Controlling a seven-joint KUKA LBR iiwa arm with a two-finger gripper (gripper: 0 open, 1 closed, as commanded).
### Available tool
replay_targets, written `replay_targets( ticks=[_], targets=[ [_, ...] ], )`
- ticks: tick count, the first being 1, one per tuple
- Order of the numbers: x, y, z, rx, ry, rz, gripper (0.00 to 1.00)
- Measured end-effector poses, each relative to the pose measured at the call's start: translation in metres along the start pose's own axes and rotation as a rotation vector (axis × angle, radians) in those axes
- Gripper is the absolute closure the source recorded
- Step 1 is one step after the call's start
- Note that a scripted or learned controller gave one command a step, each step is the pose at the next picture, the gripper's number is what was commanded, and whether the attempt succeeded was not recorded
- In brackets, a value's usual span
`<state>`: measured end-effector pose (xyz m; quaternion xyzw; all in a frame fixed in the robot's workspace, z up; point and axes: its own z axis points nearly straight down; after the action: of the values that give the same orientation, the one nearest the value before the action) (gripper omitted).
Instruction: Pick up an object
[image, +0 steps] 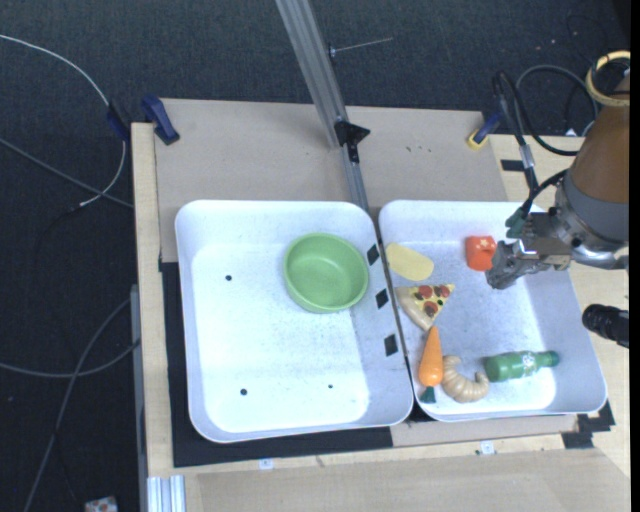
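Observation:
The right bin (560, 310) holds several toy foods: a red-orange block (479, 251) near the back, a pale yellow piece (410, 262), a pizza slice (426, 302), an orange carrot (430, 358), a tan croissant (465, 384) and a green bottle (518, 365) lying on its side. My gripper (503, 270) hangs over the right bin's back part, just to the right of the red-orange block and close to it. Nothing shows between its fingers. A green bowl (325, 271) sits in the left bin (230, 330).
A metal pole (322, 85) slants down from the top to the seam between the bins. Blue clamps (160, 120) sit at the bench's back corners. Black cables (520, 110) run near the arm at the right.

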<state>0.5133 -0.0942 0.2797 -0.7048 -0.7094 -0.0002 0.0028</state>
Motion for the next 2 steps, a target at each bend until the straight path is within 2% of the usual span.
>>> replay_targets(
  ticks=[1, 2],
  targets=[
    [0.050, 0.031, 0.019, -0.005, -0.003, 0.001, 1.00],
    [0.101, 0.047, 0.023, -0.006, -0.003, 0.001, 1.00]
  ],
)
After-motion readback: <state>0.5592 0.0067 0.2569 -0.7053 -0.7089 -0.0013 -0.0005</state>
